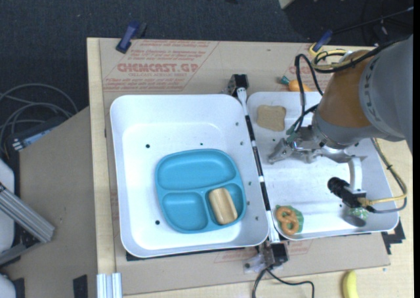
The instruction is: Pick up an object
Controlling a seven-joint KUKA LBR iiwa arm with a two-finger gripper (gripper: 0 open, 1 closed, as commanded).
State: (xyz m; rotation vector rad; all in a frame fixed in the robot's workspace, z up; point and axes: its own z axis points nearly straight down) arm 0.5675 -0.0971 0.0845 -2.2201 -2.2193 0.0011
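Observation:
My gripper (279, 147) hangs low over the right bin (387, 224), near its left wall, open with nothing between its fingers. A flat tan piece like toast (271, 117) lies just beyond it at the bin's far left. A small pretzel on a green scrap (287, 219) rests at the near left corner. A small greenish object (359, 214) sits near the front right. In the left bin (131, 159), a blue divided plate (190, 178) carries a tan bread roll (222, 205) in its near right compartment.
The grey arm with its orange band (341, 103) covers the right bin's far right part. A black divider (256, 159) runs between the bins. Cables and a black connector (341, 188) trail over the right bin. A yellow object (351, 285) lies on the bench front.

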